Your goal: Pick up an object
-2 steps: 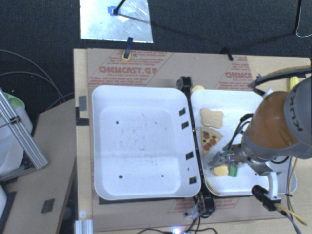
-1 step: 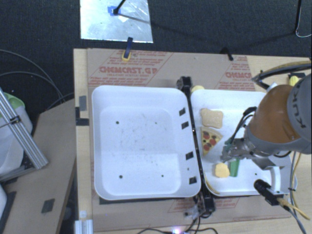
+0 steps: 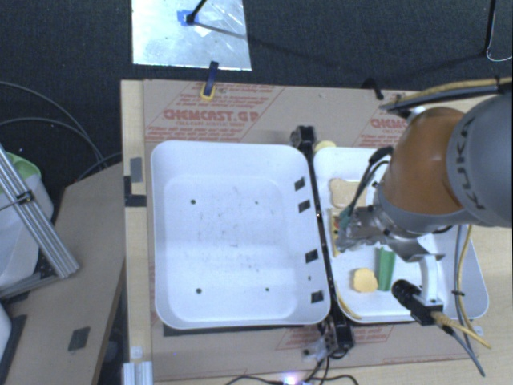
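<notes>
My gripper (image 3: 348, 233) hangs low over the left side of the right bin (image 3: 478, 293), under the grey and orange wrist. A green stick (image 3: 385, 269) lies just below and right of it. Beside the stick sits a small yellow round piece (image 3: 365, 280). A beige flat piece (image 3: 343, 191) lies further up the bin, above the gripper. The wrist hides much of the right bin's middle.
The left bin (image 3: 232, 231) stands to the gripper's left, across the black divider (image 3: 318, 215) with its clips. A pale yellow ball (image 3: 325, 146) rests at the right bin's upper left corner. Cardboard (image 3: 224, 111) lies under both bins.
</notes>
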Robot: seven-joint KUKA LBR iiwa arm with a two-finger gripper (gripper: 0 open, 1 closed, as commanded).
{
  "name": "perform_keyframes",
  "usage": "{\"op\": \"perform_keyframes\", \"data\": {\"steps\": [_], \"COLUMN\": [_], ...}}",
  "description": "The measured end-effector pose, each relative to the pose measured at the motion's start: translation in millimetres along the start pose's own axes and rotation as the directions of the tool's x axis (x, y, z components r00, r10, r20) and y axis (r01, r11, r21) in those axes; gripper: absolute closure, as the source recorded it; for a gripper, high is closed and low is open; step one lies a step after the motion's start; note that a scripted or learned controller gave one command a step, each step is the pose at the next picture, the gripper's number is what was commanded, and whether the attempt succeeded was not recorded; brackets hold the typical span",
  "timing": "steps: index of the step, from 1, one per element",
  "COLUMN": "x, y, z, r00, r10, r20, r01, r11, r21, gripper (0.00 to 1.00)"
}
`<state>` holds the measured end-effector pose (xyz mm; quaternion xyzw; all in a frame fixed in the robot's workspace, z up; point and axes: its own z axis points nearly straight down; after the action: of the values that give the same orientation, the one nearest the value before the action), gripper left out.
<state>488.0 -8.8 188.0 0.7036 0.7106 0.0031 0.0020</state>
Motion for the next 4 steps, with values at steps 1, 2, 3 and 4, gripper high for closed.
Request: {"op": "perform_keyframes", "data": {"steps": [1, 2, 3, 4], "x": [52.3, 98.0, 175.3, 103.3], "y": [1.6, 1.8, 1.7, 9.4], "z": [-86.8, -179.3, -195.9, -272.6], "r00": [1.0, 1.0, 1.0, 1.0], "r10": [-0.002, -0.001, 0.0, 0.014], "r20": [-0.002, -0.002, -0.001, 0.0], "r01": [0.002, 0.001, 0.0, -0.014], "r11": [1.0, 1.0, 1.0, 1.0], "r21": [-0.005, -0.005, 0.003, -0.004], "gripper": [1.0, 1.0, 1.0, 1.0]}}
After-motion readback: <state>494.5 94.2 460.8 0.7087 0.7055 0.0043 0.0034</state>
